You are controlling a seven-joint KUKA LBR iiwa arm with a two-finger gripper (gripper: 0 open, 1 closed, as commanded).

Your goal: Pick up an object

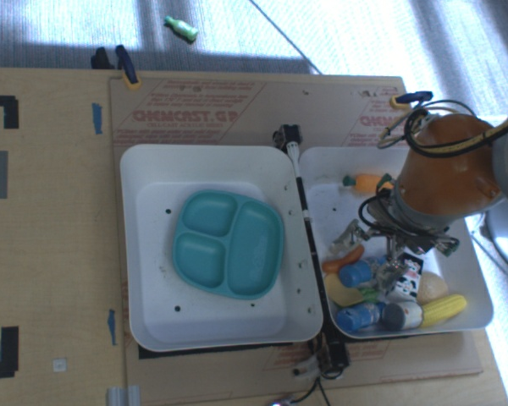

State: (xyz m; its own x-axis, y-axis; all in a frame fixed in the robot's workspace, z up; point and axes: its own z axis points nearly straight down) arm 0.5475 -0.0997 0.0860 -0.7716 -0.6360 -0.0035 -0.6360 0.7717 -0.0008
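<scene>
**Q:** Where is the hand?

**A:** The hand (398,265) hangs low inside the toy bin (483,311), beneath the arm's orange band. It is directly over a pile (377,299) of small toys. The wrist hides much of it from above.

**Q:** Is it gripping anything?

**A:** I cannot tell whether the hand is spread or pressed together. It is small here and mixed in with cables and clutter. No toy is clearly raised off the pile, so I judge that nothing is picked up yet.

**Q:** What lies around the hand?

**A:** Just beside it, toward the viewer, is a black-and-white carton (409,284). Past that, along the bin's near wall, lie a yellow corn (444,309) and a blue bottle (361,317). On the hand's side toward the other bin sit a blue toy (356,275) and a red-orange toy (343,260). On the hand's far side, apart from the pile, what looks like a carrot (368,182) lies alone.

**Q:** And the other bin?

**A:** The plate bin (144,252), well apart from the hand, holds a teal plate (229,244). Both bins rest on a tan surface (51,227).

**Q:** How far along is the task?

**A:** It looks like the early middle. The reach into the pile appears done, and a sure grip and the lift are left.
</scene>
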